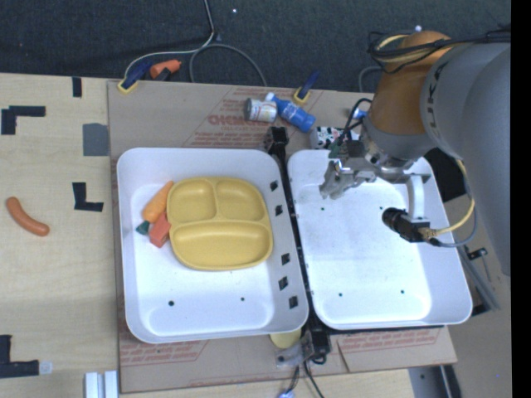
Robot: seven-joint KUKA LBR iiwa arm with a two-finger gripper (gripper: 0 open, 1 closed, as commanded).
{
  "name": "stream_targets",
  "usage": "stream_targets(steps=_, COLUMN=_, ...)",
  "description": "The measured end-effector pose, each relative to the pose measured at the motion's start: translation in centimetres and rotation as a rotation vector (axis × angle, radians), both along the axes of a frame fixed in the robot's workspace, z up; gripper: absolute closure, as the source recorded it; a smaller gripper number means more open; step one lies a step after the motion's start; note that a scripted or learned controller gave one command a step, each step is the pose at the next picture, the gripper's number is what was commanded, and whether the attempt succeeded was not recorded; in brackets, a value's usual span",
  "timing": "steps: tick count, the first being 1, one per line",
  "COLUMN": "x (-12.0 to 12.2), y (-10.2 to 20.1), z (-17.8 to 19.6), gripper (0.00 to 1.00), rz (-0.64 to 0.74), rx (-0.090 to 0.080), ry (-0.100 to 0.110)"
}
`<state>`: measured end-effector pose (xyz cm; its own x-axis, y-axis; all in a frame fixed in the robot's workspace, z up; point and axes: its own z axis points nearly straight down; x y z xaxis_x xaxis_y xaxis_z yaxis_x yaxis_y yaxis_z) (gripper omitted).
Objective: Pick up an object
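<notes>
claw: my claw (336, 181) sits low over the upper left part of the right bin (373, 297); fingers too small and dark to read, so I cannot tell whether they are spread or closed.
held: nothing visible between the fingers, so I call nothing grasped.
arm: grey arm (465, 98) with its orange band reaches in from the right, above the right bin's far side.
candidates: yellow divided plate (220, 222) in the left bin (207, 313); an orange piece (155, 204) and a red piece (159, 235) touching the plate's left edge (toy food, I think).
right bin floor: I see no loose object under the claw.
outside bins: orange sausage-like thing (26, 216) on the bench (50, 305), well apart; a blue and white bottle (282, 110) behind the bins.
progress: pick not done, judging from this.
left to do: get over an actual object, close on it, lift.
</notes>
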<state>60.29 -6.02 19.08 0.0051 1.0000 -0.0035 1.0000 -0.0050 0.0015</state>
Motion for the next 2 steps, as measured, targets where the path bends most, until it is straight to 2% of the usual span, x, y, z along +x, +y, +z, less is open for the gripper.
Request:
stream_targets(steps=1, x=3.1, y=9.0, z=-0.7, gripper=1.00, rz=0.014, rx=0.006, ry=0.001)
stream_targets(steps=2, x=5.0, y=3.8, z=1.8, gripper=1.00, rz=0.004, rx=0.002, ry=0.000)
